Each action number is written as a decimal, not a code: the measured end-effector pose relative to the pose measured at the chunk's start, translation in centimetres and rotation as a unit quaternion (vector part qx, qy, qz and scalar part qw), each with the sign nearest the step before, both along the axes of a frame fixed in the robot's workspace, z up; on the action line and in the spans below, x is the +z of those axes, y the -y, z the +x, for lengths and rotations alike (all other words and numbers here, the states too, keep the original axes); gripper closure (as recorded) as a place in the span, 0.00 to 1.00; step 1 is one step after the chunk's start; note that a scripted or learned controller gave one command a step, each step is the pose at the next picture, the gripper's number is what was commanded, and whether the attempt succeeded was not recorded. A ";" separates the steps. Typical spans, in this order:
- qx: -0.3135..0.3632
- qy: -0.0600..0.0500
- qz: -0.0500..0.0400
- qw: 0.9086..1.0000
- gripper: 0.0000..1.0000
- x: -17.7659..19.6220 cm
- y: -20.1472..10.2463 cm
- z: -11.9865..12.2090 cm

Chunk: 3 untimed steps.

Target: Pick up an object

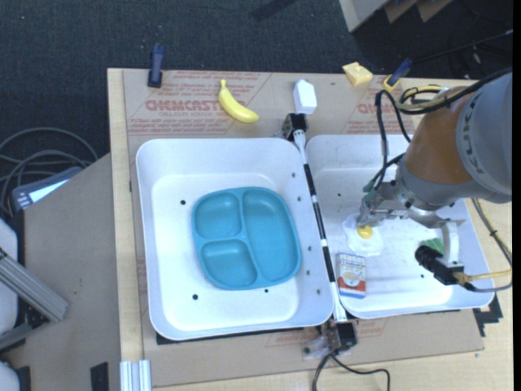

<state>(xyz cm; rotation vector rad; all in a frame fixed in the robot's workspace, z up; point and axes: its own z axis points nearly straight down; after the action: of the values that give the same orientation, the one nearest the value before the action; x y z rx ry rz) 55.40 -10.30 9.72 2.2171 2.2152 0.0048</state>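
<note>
Hovering over the right bin [456, 296], the claw [370, 212] sits just above a small white-and-yellow object [364, 236].

That object lies directly under and slightly toward the near rim from the claw, so the move is mostly straight down; whether the claw is wide or narrow I cannot tell. A small carton [352, 272] lies just nearer the front, long axis running front to back, its print too small to read. On the worktop [195, 104], red lettering reads roughly "CHEMCAST", beside a banana [236, 104].
</note>
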 end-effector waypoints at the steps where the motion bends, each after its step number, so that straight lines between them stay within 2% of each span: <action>1: 0.000 -0.001 0.000 1.000 0.00 -0.1 0.0 -0.1; 2: 0.000 0.000 0.000 1.000 1.00 0.9 0.0 0.0; 3: 0.000 -0.001 0.000 1.000 0.00 0.9 0.0 -0.1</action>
<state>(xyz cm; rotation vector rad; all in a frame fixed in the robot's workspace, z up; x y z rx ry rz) 55.35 -10.27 10.61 2.2177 2.2158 0.0033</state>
